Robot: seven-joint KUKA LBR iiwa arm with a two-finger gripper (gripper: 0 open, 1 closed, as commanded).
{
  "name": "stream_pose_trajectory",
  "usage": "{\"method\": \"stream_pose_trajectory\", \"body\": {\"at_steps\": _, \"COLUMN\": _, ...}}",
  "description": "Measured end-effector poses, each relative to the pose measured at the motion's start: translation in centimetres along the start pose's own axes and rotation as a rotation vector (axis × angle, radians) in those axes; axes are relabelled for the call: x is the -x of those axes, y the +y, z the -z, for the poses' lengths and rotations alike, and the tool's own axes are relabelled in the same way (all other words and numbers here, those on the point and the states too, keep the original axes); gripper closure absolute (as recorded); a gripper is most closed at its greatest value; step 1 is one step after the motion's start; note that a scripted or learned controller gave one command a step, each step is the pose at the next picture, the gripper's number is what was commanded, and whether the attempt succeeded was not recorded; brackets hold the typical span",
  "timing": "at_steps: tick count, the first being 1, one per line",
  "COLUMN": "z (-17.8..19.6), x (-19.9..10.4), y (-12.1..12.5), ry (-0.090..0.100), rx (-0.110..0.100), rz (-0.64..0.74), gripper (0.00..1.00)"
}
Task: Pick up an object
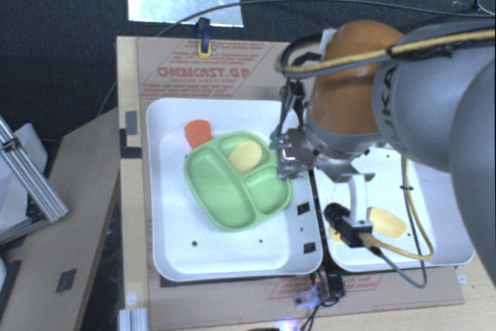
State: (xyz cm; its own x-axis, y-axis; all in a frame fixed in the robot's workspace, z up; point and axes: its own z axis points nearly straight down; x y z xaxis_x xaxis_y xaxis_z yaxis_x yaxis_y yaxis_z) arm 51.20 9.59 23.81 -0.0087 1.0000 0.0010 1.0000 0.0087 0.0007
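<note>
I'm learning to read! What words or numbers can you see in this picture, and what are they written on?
"CHEMCAST GP": big red letters on the brown cardboard sheet behind the left bin.
Smaller red lines above and below it: too blurred to read.
Red print on the cardboard's front edge: too blurred to read.

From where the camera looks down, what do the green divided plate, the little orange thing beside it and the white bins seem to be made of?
The green divided plate looks like molded plastic: one even colour, rounded compartment walls, a soft sheen. The orange thing seems plastic or foam, matte and flat in colour; too small to tell which. The left white bin and right white bin look like smooth rigid plastic, with rounded rims and a faint gloss.
</note>
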Motion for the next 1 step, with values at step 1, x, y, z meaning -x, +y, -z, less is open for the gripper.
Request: {"method": "stream_pose_trajectory", "body": {"at_steps": 1, "z": -0.69, "x": -1.52, "y": -0.05, "ry": -0.001, "rx": -0.001, "rz": -0.003, "gripper": 1.0}}
